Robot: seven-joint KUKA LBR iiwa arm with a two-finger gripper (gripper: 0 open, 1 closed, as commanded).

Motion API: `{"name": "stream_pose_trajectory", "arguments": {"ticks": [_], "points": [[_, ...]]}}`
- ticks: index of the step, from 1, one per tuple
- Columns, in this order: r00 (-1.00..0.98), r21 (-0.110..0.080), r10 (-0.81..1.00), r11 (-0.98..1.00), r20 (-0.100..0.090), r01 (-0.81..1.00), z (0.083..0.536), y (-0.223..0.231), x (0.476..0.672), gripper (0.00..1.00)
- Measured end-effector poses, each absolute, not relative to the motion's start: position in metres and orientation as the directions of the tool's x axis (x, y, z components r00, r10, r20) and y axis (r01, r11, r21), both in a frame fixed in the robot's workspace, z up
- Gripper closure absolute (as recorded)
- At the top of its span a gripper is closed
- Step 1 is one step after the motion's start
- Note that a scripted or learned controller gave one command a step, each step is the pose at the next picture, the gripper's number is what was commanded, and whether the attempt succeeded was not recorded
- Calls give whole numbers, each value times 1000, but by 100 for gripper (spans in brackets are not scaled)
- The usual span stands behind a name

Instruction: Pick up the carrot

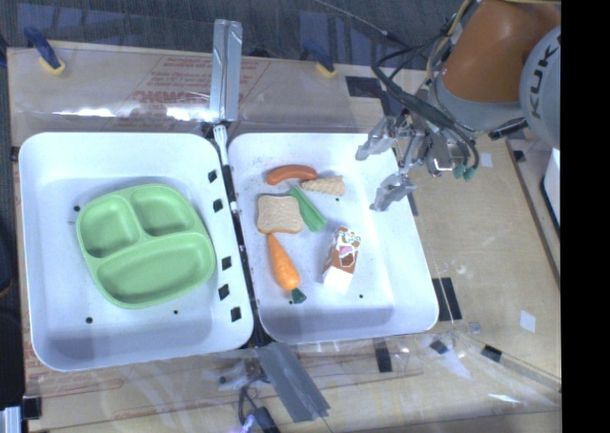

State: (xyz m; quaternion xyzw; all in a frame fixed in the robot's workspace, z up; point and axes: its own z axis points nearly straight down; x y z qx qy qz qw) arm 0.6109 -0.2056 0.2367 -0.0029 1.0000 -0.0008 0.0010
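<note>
An orange carrot (282, 265) with a small green top lies in the right bin (400, 298), below a slice of bread (278, 216) and left of a small carton (341, 257). My gripper (385, 174) hangs over the bin's upper right corner, well up and right of the carrot. Its two fingers (393, 191) stand apart, open, with nothing between them.
A green divided plate (145, 244) lies in the left bin (57, 326). In the right bin a sausage (291, 174), a cracker (324, 186) and a green bean pod (308, 209) lie just above the bread. Cables hang from the wrist near the bin's right wall.
</note>
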Motion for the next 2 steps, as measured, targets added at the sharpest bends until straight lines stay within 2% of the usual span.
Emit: {"name": "stream_pose_trajectory", "arguments": {"ticks": [1, 2], "points": [[-997, 5, -77, 997, 7, -77, 131, -128, 595, 0], [-998, -1, -69, 998, -9, -69, 96, -91, 567, 0]]}}
